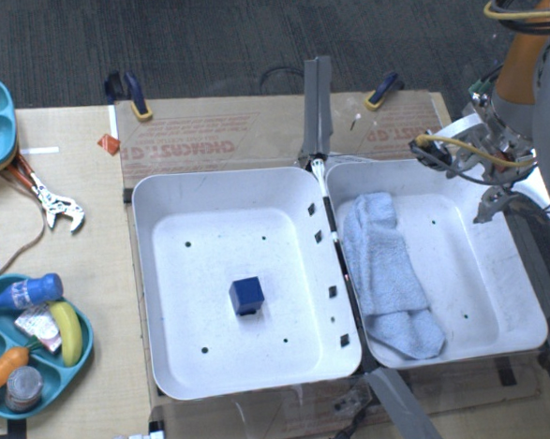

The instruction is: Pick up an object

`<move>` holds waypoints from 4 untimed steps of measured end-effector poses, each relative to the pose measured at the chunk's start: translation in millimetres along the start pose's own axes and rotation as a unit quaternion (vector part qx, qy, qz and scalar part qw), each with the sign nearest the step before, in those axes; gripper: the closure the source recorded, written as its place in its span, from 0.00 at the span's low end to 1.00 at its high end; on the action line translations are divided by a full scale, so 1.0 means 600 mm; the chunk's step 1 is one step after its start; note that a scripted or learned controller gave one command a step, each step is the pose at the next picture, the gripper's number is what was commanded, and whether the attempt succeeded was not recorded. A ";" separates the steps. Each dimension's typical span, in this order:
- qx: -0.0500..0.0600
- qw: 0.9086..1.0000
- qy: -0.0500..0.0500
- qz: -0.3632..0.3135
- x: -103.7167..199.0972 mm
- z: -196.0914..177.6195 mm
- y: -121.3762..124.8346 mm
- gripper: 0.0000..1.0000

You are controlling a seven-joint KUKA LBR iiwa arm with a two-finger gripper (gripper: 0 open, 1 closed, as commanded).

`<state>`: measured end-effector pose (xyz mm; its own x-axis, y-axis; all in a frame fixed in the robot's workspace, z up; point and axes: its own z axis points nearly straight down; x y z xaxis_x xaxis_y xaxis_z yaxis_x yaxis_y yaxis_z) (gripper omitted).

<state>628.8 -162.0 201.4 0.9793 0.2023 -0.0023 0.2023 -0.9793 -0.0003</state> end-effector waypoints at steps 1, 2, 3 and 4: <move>0.000 1.000 0.000 0.002 -0.004 -0.039 0.039 0.00; 0.000 1.000 0.000 0.002 -0.024 -0.028 0.099 0.00; 0.001 1.000 0.000 0.003 -0.072 -0.056 0.088 0.00; 0.001 1.000 -0.002 0.002 -0.072 -0.069 0.089 1.00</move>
<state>597.3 -223.0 242.9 0.9801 0.1984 -0.0060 0.1984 -0.9801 -0.0029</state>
